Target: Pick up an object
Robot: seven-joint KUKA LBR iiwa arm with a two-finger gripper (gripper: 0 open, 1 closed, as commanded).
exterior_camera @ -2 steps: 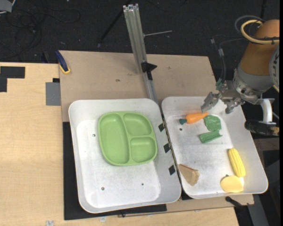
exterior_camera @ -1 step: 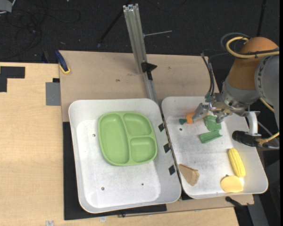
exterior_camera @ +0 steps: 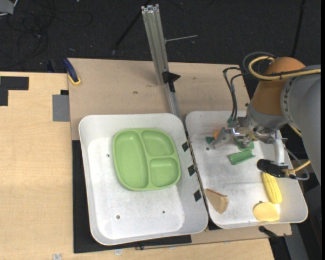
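Note:
My gripper [exterior_camera: 230,141] hangs low over the back part of the right bin [exterior_camera: 244,221], its fingers spread open with nothing between them. A flat green block [exterior_camera: 241,157] lies just in front of it and to the right, apart from the fingers. Near the bin's right wall lies a yellow corn cob [exterior_camera: 272,186], with a round yellow piece [exterior_camera: 266,212] beyond it in the front right corner. A tan wedge [exterior_camera: 218,201] rests at the front left of the same bin. A small green bit [exterior_camera: 210,140] sits by the left fingertip.
The left bin [exterior_camera: 97,210] holds a green divided plate [exterior_camera: 147,159]. A metal post [exterior_camera: 156,47] rises behind the bins. Black clips [exterior_camera: 190,169] mark the seam between the two bins. The grey arm [exterior_camera: 298,102] with its cables covers the right bin's back right corner.

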